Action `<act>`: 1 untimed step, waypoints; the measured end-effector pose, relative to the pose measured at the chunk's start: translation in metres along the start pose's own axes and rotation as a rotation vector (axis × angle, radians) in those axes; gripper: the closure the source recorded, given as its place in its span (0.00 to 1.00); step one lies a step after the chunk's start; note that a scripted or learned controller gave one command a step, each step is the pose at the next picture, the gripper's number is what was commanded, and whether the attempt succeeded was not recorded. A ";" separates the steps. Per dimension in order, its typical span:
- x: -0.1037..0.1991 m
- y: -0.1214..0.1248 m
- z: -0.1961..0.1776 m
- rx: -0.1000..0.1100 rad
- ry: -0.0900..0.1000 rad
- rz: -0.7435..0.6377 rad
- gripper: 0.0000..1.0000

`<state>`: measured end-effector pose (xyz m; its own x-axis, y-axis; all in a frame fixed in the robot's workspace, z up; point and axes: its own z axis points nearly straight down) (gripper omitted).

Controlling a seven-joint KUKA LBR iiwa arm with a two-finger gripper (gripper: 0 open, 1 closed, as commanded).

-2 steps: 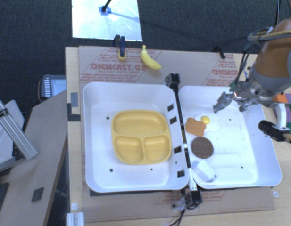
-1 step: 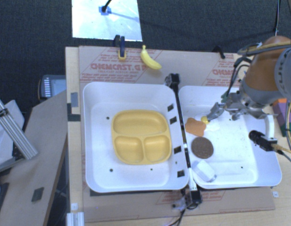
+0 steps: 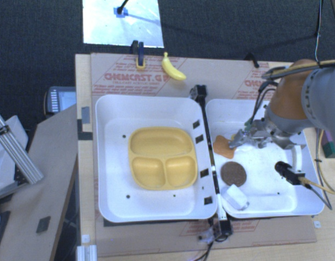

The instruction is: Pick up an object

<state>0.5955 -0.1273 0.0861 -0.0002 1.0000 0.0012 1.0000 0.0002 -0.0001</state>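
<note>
The step in hand was judged to be the approach: the gripper (image 3: 239, 139) had been brought low into the right bin (image 3: 265, 203) and was set at the orange piece (image 3: 223, 146), with nothing seen between its fingers, so no grasp could be claimed. Whether it was released or clenched could not be told, since the tip was small and blurred against the white floor.

The orange piece, taken to be the task's thing, lay flat on the floor of the right bin at about ten o'clock within it, close to the divider (image 3: 206, 145) between the two bins. The gripper tip was seen just beside it on its three o'clock side, perhaps touching its edge; this could not be settled.

The next move was judged to call for a close over the piece's edge and a straight lift, with care that so thin a thing not be pushed toward the wall at nine o'clock instead of being taken.

The piece looked flat, thin and irregular in outline, orange-tan, with little height offered for a pinch. A brown disc (image 3: 233, 173) lay near it at five o'clock, and a white cup (image 3: 235, 197) lay on its side further on at six o'clock. A yellow divided tray (image 3: 159, 157) rested in the left bin (image 3: 115, 200)
</note>
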 end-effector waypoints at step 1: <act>0.000 0.003 -0.015 -0.008 -0.001 -0.002 1.00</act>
<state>0.5982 -0.1273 0.1014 -0.0020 1.0000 0.0002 1.0000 0.0020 0.0077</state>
